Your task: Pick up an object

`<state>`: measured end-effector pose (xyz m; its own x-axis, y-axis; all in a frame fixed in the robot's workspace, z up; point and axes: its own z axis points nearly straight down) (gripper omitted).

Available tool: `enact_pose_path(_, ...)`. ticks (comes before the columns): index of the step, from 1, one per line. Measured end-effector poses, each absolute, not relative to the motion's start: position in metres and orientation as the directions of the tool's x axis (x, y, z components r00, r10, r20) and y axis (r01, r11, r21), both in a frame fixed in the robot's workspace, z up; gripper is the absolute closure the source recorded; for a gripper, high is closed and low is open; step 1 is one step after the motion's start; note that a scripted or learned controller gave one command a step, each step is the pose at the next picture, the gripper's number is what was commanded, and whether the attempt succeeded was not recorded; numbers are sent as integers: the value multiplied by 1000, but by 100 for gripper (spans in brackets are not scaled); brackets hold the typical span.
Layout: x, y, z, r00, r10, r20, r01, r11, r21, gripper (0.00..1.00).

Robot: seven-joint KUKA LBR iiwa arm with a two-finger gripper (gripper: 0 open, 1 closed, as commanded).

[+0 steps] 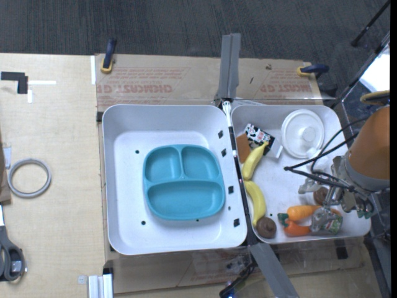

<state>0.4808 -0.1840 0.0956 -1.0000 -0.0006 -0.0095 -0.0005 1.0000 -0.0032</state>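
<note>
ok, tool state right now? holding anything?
Tool: cannot be told; it sits low in the right bin, over the carrots, amid cables and clutter.

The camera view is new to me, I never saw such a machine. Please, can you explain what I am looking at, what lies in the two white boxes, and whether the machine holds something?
This is one picture from a camera fixed above a bench, looking down at a slant. The grey and orange shape at the right edge is a robot arm; its hand is low over the right bin. Whether the hand grips anything cannot be seen.

The left bin holds a blue divided plate. The right bin holds a white round lid, two bananas, a small black and white cow toy, orange carrots and a brown round thing.

Beside the bins, on the wooden bench, lie a roll of tape and scissors.
</note>
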Motion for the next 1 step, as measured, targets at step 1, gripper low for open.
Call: enact_pose_path(1,503,-222,210,-1000,6,-5,6,1000,-1,0)
